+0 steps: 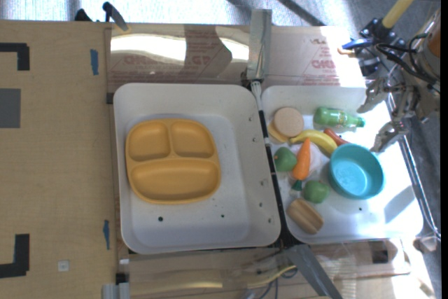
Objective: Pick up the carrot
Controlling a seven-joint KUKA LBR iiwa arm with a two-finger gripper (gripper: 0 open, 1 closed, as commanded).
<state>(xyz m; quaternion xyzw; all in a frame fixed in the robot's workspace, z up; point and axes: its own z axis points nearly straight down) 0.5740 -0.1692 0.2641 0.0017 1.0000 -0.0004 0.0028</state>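
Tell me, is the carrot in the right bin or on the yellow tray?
In the right bin. The carrot lies among the toy food there, beside the banana and the blue bowl; the yellow tray sits in the left bin.

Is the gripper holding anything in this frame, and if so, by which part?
Nothing is held. The gripper hangs open over the right bin's far right side, apart from the carrot, which lies among the other toy food.

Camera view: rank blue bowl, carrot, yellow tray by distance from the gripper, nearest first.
From the gripper at the right bin's right edge:
1. Blue bowl, right bin, just below-left of the gripper.
2. Carrot, right bin's middle, left of the bowl.
3. Yellow tray, left bin.
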